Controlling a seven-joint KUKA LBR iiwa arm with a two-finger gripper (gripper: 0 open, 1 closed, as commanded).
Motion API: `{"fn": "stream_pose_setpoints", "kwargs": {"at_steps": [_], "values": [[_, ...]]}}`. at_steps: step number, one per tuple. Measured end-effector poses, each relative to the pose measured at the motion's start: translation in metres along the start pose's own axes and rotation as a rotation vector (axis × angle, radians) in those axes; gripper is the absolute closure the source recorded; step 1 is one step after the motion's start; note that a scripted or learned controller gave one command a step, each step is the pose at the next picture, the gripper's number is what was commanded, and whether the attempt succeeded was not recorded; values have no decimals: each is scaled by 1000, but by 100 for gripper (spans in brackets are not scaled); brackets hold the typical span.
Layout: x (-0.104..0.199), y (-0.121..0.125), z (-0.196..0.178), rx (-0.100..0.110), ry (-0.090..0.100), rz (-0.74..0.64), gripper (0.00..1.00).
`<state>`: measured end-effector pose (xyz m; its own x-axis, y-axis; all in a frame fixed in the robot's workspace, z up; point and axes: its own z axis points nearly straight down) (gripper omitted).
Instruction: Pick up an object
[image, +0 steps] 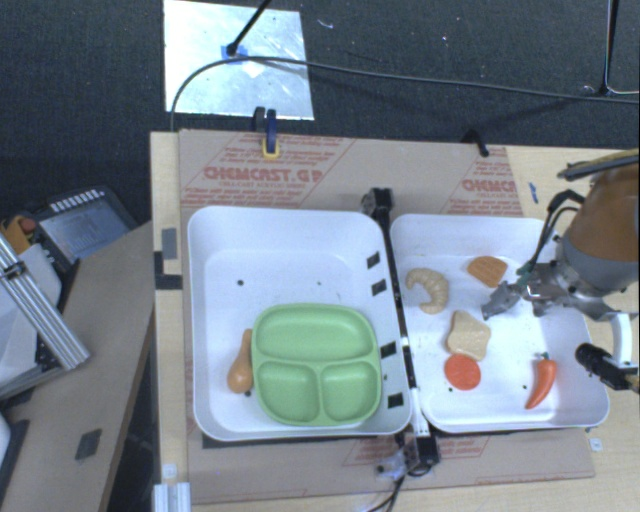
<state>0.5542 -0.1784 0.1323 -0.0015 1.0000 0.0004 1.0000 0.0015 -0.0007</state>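
Two white bins stand side by side on the desk (330, 165). In the right bin (520, 232), five small toy foods lie well apart: a croissant (430, 288) at about 10 o'clock, a bun (488, 269) at 12 o'clock, a bread slice (468, 335) near the centre, a tomato slice (462, 372) at 7 o'clock just below the bread, and a chili (541, 383) at 5 o'clock. The left bin (285, 240) holds a green tray (316, 363) with three compartments, nothing visible in them, and a pear-like toy (241, 367) lies touching the tray's 9 o'clock edge. The gripper (503, 299) hangs over the right bin at 3 o'clock, between the bun and the bread, pointing toward 9 o'clock; whether it is spread or clenched cannot be told, and nothing is seen held in it. No object has been picked yet. The bread slice is judged the nearest candidate, just at 7 o'clock from the gripper: it appears light, stiff plastic or foam, probably smooth and apt to slip, so it would best be taken across its narrow thickness or short sides. The tomato slice is flat and low, and is judged hard to catch from above. The chili is slim and would be taken across its middle. The croissant's curved, ridged body should offer a surer hold at its thick centre.
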Motion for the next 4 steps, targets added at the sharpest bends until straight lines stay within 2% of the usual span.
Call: {"fn": "stream_pose_setpoints", "kwargs": {"at_steps": [1, 2, 4], "values": [[0, 2, 47, -5, 0, 1, 0], [0, 6, 32, -15, -2, 0, 100], [10, 16, -85, -8, -2, -4, 100]]}}
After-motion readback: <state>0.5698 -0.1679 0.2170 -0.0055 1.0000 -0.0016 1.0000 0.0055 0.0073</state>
